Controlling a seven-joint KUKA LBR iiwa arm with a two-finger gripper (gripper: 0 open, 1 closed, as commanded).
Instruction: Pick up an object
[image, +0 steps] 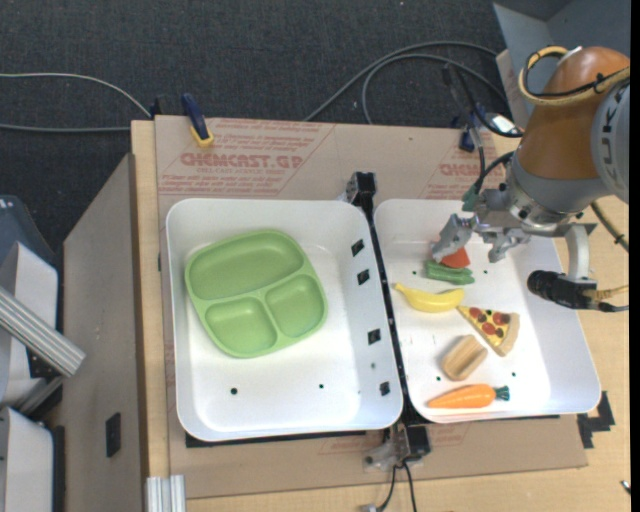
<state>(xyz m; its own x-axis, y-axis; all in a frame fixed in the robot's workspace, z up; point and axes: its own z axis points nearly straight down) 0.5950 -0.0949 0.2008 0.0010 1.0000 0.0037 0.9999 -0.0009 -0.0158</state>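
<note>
Dark grey carpet runs behind a cardboard-covered tabletop (250, 150) printed with red lettering, black cables trailing across the floor beyond it. On the left, a shallow glossy white bin (190, 330) holds a matte green plastic tray (255, 292) with three rounded compartments. Black clips join it to the right bin (560, 350), where toy food lies scattered: a curved yellow banana (430, 297), a pizza slice (491, 327) with red dots, a tan bread-like block (463, 357) and, near the front edge, an orange carrot (465, 397) with a green tip. At the back of this bin sits a red-and-green piece (450, 264). The metal gripper (478, 237) hangs right over it, fingers spread apart, one touching or just beside the piece, nothing gripped between them.
</note>
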